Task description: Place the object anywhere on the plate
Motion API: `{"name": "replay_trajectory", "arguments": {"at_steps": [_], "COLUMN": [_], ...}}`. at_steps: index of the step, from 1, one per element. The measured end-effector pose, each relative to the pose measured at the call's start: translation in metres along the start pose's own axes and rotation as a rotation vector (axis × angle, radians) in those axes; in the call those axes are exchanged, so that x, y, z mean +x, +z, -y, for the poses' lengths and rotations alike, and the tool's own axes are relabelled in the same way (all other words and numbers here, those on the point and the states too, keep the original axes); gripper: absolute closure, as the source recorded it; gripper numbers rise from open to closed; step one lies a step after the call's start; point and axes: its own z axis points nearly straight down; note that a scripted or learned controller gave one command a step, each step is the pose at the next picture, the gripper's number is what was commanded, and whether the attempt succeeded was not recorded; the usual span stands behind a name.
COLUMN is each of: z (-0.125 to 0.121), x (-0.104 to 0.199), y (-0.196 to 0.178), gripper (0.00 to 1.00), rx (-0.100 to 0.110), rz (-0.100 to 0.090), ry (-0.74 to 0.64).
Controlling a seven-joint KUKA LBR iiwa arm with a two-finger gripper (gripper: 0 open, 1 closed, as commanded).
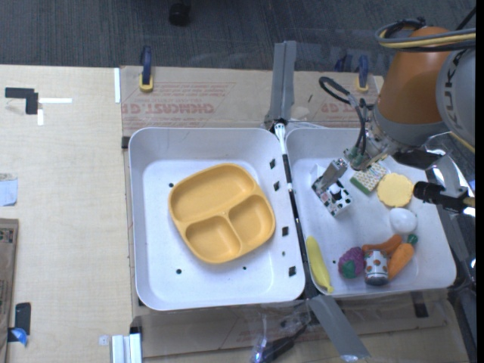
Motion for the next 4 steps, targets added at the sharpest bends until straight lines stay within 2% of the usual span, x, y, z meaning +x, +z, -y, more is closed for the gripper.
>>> {"name": "replay_trajectory", "arguments": {"at_steps": [1, 2, 3, 4], "z": [0.0, -0.059, -0.077, -0.119], "x": [-0.001, 0.021, 0.052, 0.096], "y": [-0.005, -0.004, 0.0, -0.05], "gripper": [1.0, 1.0, 1.0, 1.0], "rx": [0.004, -0.002, 0.0, -0.001], "rz": [-0.001, 0.001, 0.0, 0.002], "ry": [-0.001, -0.018, -0.038, 0.017]}}
